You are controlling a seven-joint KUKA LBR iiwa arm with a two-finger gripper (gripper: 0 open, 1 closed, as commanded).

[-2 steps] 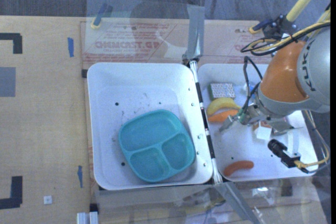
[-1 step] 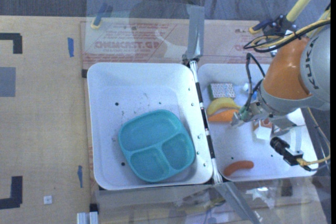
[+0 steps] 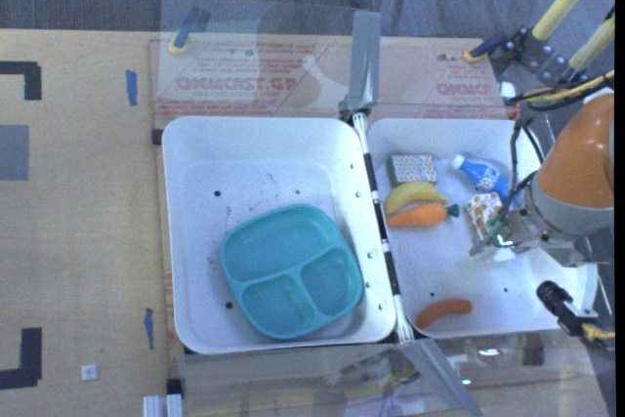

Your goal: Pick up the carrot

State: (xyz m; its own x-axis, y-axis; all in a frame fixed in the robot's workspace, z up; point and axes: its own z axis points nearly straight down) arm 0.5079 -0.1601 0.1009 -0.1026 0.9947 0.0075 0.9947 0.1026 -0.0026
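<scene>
1. Nearest the camera in the right bin lies a sausage, orange-red, close to the near wall and well apart from everything else.
2. In the left bin sits a teal plate with three compartments, in the near half of that bin.
3. The gripper hangs over the right side of the right bin, under the arm's orange band. Its tips are blurred against the white floor — I cannot tell whether they are spread or closed, and nothing shows plainly between them.
4. The carrot lies in the left half of the right bin, to the left of the gripper at about the same depth. Its long axis runs left-right, green stub toward the gripper — so a grasp across its width looks the better bet.
5. Crowding matters: a banana touches the carrot's far side, and a small packet lies between carrot and gripper.
6. Farther back are a patterned box and a blue-and-white tube, near the far wall.
7. The bin floor is smooth, white and flat; the carrot's near side has open room.
</scene>
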